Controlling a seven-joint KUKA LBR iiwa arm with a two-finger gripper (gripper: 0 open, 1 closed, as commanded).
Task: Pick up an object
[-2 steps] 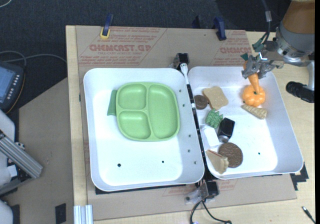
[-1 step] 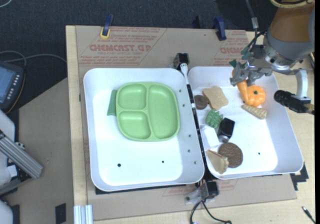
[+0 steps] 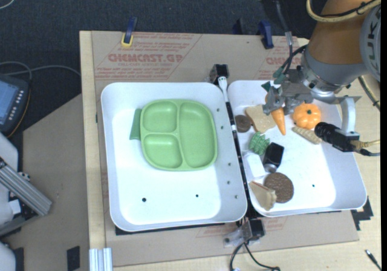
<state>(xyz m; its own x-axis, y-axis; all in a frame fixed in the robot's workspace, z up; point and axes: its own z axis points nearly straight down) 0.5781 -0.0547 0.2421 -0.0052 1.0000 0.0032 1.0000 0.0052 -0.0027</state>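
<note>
The gripper (image 3: 283, 95) hangs low over the far part of the right bin (image 3: 344, 194), and I cannot tell its state because the wrist hides it. Just under it lies a carrot (image 3: 278, 120), touching a slice of bread (image 3: 260, 120), and a small pumpkin (image 3: 307, 115) sits just beside. Nearer to me are a green toy (image 3: 259, 143), a black block (image 3: 273, 155) and a brown cookie (image 3: 280, 186). The left bin (image 3: 121, 161) bears a green divided plate (image 3: 179, 134). I think the crowding is the danger: closing here may catch two things or push the carrot aside.
</note>
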